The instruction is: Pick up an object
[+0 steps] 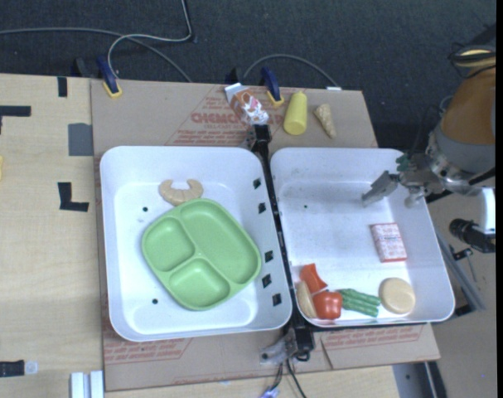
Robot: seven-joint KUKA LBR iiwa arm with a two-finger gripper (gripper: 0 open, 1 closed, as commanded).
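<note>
The claw (382,191) hangs over the upper right part of the right bin (334,172), reaching in from the right edge of the bin. Whether its fingers stand apart or together cannot be told at this size, and nothing can be made out between them. Behind it, the grey wrist and the orange band (471,114) of the arm rise at the right side of the view.

The things to pick lie lower in the right bin, well apart from the claw. A small pink-and-white packet (388,242) lies flat near the bin's right wall, below the claw. Along the bottom edge sit a round tan bun (397,296), a green vegetable piece (360,303) just left of it, and a red pepper-like piece (321,297) next to a tan piece (303,298) in the lower left corner.

The left bin (123,222) holds a green 3-compartment plate (201,254), tilted on a diagonal, with a tan curved cracker-like piece (181,191) just above it, touching or nearly touching the plate's rim.

On the cardboard-covered counter (152,114) beyond the bins lie a yellow bottle (295,113), a tan cone (326,119) just beside it, and a small red-and-white carton (245,102). 2 blue clamps (110,80) grip the cardboard's far edge.
</note>
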